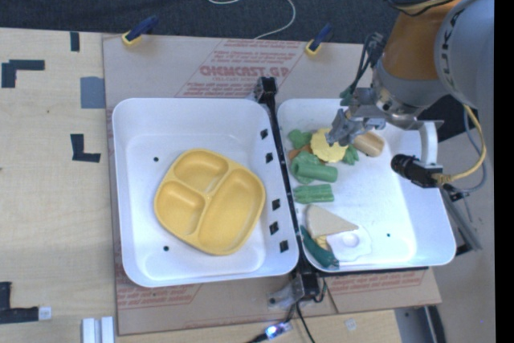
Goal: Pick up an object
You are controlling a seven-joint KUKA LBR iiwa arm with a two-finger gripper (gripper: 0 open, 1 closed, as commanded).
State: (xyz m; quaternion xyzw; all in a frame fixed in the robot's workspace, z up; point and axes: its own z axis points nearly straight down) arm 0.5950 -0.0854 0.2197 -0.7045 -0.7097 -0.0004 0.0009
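The gripper hung low over the far part of the right bin, fingers pointing down & toward the divider. Whether they were spread or closed couldn't be made out from this angle; nothing was clearly seen between them.

Right under/just left of the fingertips lay a yellow flat toy piece, touching or nearly touching the tips, can't tell which. Just right of the gripper sat a tan bun-like piece. Further left of the tips, against the bin's left wall, was a small orange bit w/ a green leafy piece by it. Below the gripper, toward the near side: two green pod-shaped toys, the upper pod & lower pod. Well below those, near the front edge, a tan wedge, a white fried-egg-like piece w/ a yellow bit, & a dark green item in the front-left corner.

Well left of the gripper, across the divider, the left bin held a yellow sectioned plate, three compartments, lying flat.

Arm's orange band showed above the wrist, up & right of the gripper.
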